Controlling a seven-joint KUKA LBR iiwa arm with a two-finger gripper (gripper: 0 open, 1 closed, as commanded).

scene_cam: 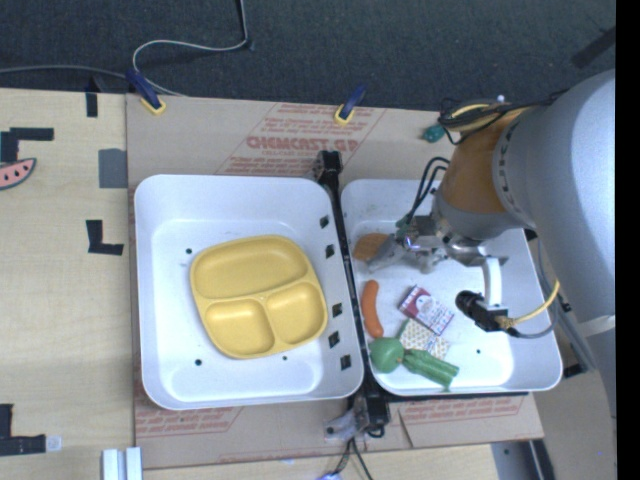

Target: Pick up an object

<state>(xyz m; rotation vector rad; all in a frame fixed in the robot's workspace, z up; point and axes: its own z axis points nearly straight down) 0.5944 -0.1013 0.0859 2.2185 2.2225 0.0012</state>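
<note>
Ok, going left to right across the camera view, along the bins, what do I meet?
Left bin → yellow divided plate → orange carrot-like toy → red-and-white packet → arm's black attachment at the right bin.

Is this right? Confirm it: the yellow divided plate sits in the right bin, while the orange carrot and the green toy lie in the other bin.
Not quite. The camera view shows the yellow divided plate in the left bin; the orange carrot and the green toy lie in the other bin, the right one.
</note>
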